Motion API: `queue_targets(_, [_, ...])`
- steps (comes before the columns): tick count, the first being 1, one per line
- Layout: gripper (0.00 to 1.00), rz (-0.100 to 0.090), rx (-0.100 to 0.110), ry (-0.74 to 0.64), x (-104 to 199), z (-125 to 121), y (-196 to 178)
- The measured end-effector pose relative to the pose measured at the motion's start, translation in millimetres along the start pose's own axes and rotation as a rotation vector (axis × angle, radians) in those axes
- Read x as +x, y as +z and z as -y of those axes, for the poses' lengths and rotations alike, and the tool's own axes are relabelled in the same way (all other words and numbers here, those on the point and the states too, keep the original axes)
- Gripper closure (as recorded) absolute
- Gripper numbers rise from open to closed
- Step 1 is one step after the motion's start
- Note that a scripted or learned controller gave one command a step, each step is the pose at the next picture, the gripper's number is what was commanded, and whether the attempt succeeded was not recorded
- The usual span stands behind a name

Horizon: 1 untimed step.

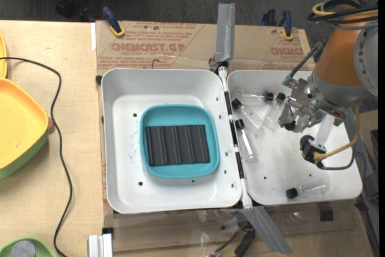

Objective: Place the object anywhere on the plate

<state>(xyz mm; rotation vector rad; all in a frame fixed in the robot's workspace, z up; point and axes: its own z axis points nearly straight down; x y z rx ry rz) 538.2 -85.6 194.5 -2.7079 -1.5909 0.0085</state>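
Clear tubes (251, 118) scattered beside claw (290, 121), its grip state impossible to tell.

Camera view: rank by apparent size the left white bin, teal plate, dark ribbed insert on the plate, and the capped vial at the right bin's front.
1. Left white bin
2. Teal plate
3. Dark ribbed insert
4. Capped vial, by far the smallest
No close calls.

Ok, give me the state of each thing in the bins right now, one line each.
Teal plate: flat in the left bin, only its dark ridged insert on it.
Clear vials: lying loose in the right bin, none on the plate.
End effector: low over the right bin, finger state unclear.
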Motion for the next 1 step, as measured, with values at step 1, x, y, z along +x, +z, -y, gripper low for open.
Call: queue_targets(1, [0.00, 0.000, 0.000, 0.000, 0.0, 0.0, -0.1])
